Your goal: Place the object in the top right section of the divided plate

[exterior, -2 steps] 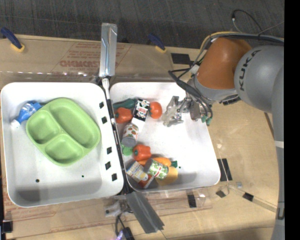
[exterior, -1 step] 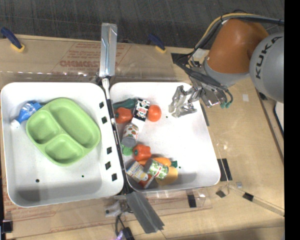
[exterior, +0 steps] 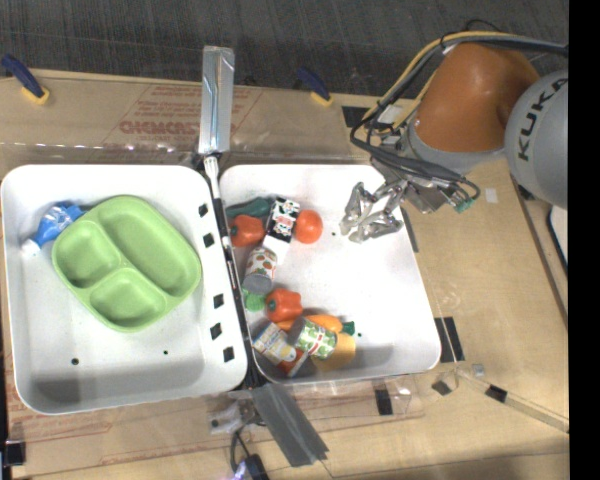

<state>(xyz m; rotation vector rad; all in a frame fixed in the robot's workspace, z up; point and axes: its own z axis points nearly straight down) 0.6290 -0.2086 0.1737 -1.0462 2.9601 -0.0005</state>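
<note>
A green divided plate (exterior: 128,259) lies tilted in the left bin (exterior: 40,368), its three sections bare. My gripper (exterior: 365,220) hangs over the upper right part of the right bin (exterior: 400,308), a short way right of a red tomato (exterior: 307,227). Its fingers (exterior: 356,211) point down and left with nothing between them. Small toy foods lie along the right bin's left side: a red pepper (exterior: 246,230), a black-and-white carton (exterior: 282,218), a small can (exterior: 261,264), an orange-red pepper (exterior: 283,305) and several packets (exterior: 310,341) at the bottom.
A blue-and-white object (exterior: 56,221) lies behind the plate at the left bin's far left. A metal divider (exterior: 216,108) stands between the bins at the back. The grey arm with its orange band (exterior: 475,98) reaches in from the right.
</note>
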